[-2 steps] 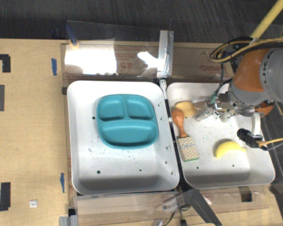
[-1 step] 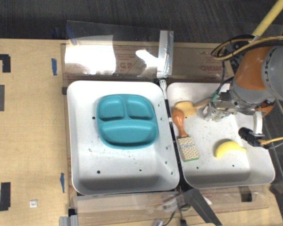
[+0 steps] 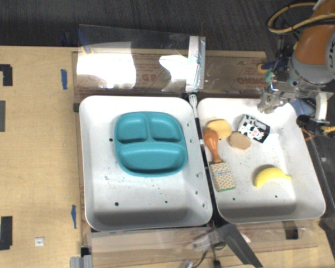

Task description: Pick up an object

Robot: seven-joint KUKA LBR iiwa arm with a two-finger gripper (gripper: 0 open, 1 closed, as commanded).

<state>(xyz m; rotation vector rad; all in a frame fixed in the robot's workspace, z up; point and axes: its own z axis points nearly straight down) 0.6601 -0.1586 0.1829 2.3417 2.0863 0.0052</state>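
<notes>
The right bin [image 3: 301, 166] holds a yellow banana [image 3: 271, 176], a tan round piece [image 3: 240, 141], a yellow lump [image 3: 220, 128], an orange-handled spatula with a patterned head [image 3: 218, 158], and a black-and-white patterned card [image 3: 253, 128]. My gripper [image 3: 269, 102] hangs over the bin's far right corner, above and to the right of the card. Nothing shows between its fingers. The arm's orange band [image 3: 314, 44] sits above it at the frame's right.
The left bin [image 3: 95, 194] carries a teal divided plate [image 3: 151, 143]. A clear plastic sheet [image 3: 139, 66] stands behind the bins. Cables [image 3: 318, 124] trail beside the right bin's outer edge. Brown bench surface lies to the left.
</notes>
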